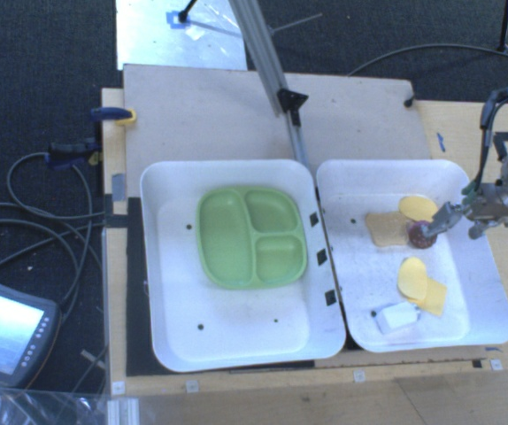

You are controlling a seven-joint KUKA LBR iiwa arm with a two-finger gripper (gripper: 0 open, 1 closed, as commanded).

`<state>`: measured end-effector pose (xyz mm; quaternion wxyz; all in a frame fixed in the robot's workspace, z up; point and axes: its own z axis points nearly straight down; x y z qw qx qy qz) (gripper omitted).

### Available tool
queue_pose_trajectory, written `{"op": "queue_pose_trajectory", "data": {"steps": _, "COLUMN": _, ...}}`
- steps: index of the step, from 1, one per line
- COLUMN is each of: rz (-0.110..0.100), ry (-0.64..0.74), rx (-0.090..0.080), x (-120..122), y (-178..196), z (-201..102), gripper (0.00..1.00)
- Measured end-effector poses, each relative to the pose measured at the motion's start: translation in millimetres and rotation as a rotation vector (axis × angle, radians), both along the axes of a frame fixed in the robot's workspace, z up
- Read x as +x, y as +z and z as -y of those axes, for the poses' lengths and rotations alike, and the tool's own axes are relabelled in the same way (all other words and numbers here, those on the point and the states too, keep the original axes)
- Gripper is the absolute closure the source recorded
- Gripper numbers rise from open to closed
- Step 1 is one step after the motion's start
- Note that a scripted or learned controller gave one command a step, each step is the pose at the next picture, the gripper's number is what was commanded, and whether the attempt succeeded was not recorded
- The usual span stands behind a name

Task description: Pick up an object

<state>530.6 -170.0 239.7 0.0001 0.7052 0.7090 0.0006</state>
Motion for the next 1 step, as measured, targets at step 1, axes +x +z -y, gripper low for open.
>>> {"op": "queue_pose_trajectory", "data": {"steps": 1, "rz": 0.001, "ry": -0.002, "rx": 0.000, "x": 0.1, "y": 0.2, "z": -0.1, "gripper": 0.00}}
